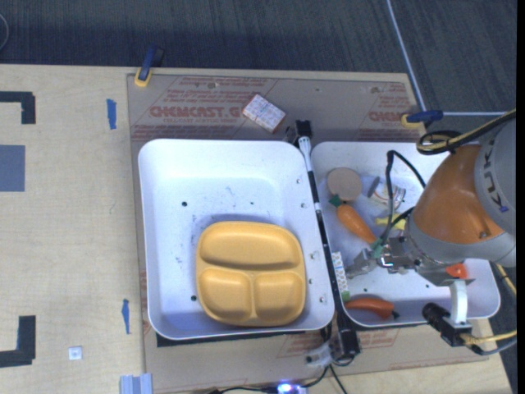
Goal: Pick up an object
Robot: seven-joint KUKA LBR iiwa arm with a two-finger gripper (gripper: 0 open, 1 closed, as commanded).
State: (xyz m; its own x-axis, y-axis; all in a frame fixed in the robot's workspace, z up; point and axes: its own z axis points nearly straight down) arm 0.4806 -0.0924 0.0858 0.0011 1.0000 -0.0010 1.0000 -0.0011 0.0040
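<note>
While your gripper point(367, 258) hangs low in the right bin point(484, 302), near that bin's left wall, you cannot tell from this view how far it is parted or whether it touches anything. The closest object to it is the toy carrot point(356, 220), just up and to the left in the camera view, its long axis running diagonally from upper left to lower right. A red-orange piece point(371, 306) lies a little below, along the bin's near edge.
</note>
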